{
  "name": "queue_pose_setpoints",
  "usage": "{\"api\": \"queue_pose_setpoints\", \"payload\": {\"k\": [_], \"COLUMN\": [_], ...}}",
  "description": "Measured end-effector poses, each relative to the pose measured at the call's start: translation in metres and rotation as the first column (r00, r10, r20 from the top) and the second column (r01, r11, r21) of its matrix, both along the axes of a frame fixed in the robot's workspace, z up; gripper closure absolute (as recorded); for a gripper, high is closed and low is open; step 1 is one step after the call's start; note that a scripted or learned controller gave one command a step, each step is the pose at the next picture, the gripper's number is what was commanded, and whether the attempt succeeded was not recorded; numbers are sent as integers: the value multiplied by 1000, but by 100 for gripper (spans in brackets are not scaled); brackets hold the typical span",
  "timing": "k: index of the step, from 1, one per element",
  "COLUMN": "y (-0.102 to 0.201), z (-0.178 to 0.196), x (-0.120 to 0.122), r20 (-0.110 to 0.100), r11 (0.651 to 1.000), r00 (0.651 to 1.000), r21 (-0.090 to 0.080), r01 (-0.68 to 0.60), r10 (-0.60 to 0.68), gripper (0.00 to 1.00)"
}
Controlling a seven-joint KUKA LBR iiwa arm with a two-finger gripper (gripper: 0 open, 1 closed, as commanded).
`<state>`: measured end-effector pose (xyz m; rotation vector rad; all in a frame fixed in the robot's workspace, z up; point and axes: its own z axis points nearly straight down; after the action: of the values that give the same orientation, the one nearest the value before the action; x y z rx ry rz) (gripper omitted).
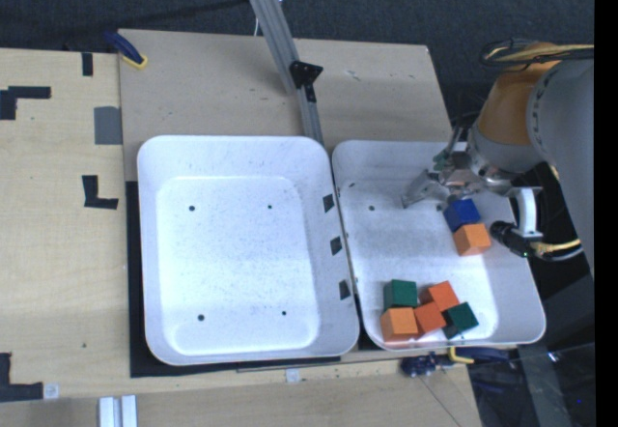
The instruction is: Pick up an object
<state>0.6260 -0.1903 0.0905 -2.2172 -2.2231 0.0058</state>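
Overhead, the gripper point(436, 185) hovered in the right bin point(372, 222), its finger spread impossible to tell; a blue block point(463, 213) lay just beside it, toward the bin's near end.

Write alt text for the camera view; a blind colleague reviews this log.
The arm's pincer hangs over the right bin, just beside a blue block and an orange block. Five more blocks, orange and green, cluster at that bin's near edge, with the left bin alongside.
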Motion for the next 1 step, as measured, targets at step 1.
{"api": "queue_pose_setpoints", "payload": {"k": [1], "y": [1], "z": [11], "x": [0], "r20": [1], "r11": [1000], "r00": [1000], "r21": [0], "r01": [-1], "r10": [1], "gripper": [100]}}
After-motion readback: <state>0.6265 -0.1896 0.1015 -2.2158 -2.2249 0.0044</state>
